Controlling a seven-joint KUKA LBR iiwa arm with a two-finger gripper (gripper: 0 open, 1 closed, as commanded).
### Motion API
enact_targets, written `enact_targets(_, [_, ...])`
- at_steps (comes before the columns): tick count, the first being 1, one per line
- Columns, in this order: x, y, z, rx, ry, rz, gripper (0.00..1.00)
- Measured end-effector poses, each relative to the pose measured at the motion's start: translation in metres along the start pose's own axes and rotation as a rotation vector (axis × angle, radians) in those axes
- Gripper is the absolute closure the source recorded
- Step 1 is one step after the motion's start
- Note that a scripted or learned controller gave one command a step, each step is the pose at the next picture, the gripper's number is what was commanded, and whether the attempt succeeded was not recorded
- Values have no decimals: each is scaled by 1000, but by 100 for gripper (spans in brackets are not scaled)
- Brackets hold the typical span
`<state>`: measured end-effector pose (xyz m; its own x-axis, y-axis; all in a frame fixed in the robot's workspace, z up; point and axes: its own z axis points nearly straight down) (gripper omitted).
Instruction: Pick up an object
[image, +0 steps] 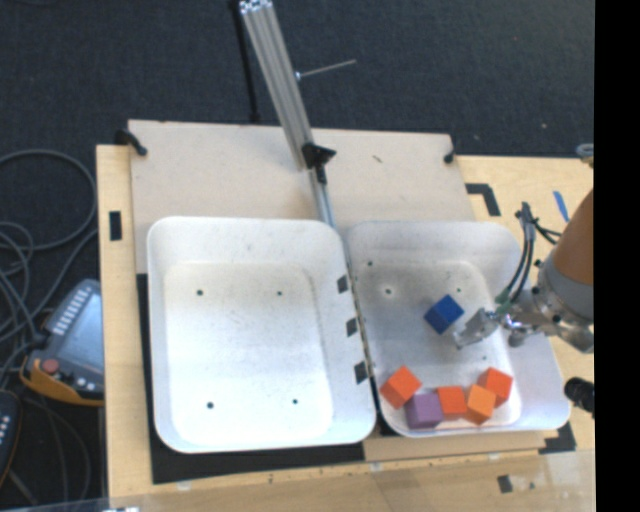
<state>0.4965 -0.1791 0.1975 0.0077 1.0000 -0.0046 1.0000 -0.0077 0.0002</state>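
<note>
In the right bin (400, 250) a blue cube (443, 314) lies near the middle. Along the bin's front wall sit an orange cube (402, 385), a purple cube (424, 409) and several more orange cubes (480, 395). My gripper (478, 329) reaches in from the right, low over the bin floor. It sits just right of the blue cube and close to it. Whether it touches the cube is unclear. The arm's orange band (575, 250) shows at the right edge.
The left bin (170, 300) stands beside the right one. A slanted aluminium pole (283, 80) rises from the back between the bins. A teach pendant (68, 335) and cables lie on the floor at the left.
</note>
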Motion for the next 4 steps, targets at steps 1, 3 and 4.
enact_targets(1, [38, 49, 94, 4, 5, -12, 0])
enact_targets(3, [39, 159, 99, -7, 2, -12, 0])
enact_targets(4, [65, 134, 100, -1, 3, -12, 0])
